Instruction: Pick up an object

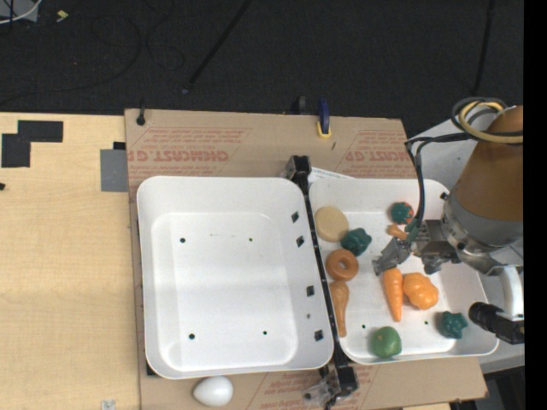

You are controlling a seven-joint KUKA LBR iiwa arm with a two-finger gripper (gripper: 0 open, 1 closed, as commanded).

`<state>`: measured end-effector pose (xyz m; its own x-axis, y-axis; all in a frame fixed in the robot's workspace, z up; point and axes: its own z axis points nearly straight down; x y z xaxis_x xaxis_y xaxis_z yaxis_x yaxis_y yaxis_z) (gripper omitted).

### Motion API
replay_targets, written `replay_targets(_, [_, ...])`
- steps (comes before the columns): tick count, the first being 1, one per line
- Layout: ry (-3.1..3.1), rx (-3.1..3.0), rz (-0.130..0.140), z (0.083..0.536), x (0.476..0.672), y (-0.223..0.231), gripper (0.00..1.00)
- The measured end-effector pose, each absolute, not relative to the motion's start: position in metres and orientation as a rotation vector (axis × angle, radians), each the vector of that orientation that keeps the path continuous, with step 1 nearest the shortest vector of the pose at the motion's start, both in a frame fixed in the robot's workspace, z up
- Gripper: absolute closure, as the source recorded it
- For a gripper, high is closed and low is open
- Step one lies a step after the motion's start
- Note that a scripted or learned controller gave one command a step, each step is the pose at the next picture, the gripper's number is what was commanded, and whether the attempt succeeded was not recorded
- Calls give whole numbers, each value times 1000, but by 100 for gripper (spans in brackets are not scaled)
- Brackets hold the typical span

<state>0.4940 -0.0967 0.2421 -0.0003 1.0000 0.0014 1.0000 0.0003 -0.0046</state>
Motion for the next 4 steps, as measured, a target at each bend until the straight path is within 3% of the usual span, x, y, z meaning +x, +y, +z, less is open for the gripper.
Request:
replay_targets(1, [-2217, -2210, 9, 87, 546, -82, 0])
replay_targets(2, [-2209, -2225, 6, 104, 546, -87, 100])
replay_targets(3, [-2233, -2217, -11, 193, 598, -34, 100])
replay_targets(4, [-2221, -2219, 2, 187, 602, -30, 100])
